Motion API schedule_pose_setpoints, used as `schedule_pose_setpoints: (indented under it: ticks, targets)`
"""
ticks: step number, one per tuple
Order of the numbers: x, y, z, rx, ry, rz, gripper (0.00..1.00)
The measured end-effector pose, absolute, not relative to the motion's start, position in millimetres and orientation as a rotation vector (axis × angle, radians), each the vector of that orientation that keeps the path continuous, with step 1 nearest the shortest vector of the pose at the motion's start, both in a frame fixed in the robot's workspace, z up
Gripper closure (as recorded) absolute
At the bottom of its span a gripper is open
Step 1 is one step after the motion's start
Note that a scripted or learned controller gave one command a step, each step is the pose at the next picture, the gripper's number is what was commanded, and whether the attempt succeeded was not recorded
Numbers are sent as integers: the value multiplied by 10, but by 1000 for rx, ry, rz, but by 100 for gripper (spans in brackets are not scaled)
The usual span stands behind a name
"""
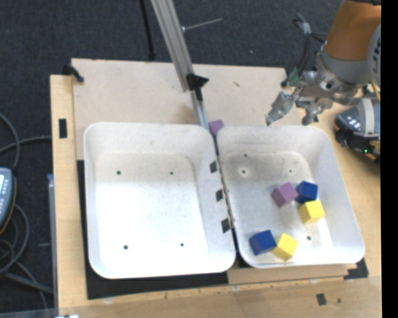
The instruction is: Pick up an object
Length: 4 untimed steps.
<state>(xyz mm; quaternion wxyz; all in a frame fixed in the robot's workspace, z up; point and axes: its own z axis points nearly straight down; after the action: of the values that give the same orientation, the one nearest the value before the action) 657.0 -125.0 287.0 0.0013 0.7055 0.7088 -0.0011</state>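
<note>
While the claw (293, 112) hangs open and empty above the right bin's (338, 177) far rim, that bin holds two blue cubes (306, 191), two yellow cubes (312, 211) and one purple cube (284, 194).

Robotics lab, plywood bench (139, 91), aluminium camera mast (172, 35), loose cables (13, 158)

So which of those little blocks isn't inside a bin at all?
The purple block perched at the far end of the seam between the two bins. The other five, including a second purple one, all lie inside the right bin.
</note>
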Motion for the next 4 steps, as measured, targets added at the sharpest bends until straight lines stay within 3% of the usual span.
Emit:
schedule_pose_setpoints:
  ticks: [1,2,3,4]
  targets:
    - [6318,-1600,1413,2226,2222,-9,0]
    - [5890,-1675,967,2222,2217,0,0]
    - [5473,-1266,982,2219,2220,1,0]
    - [5495,-1289,1091,2224,2210,7,100]
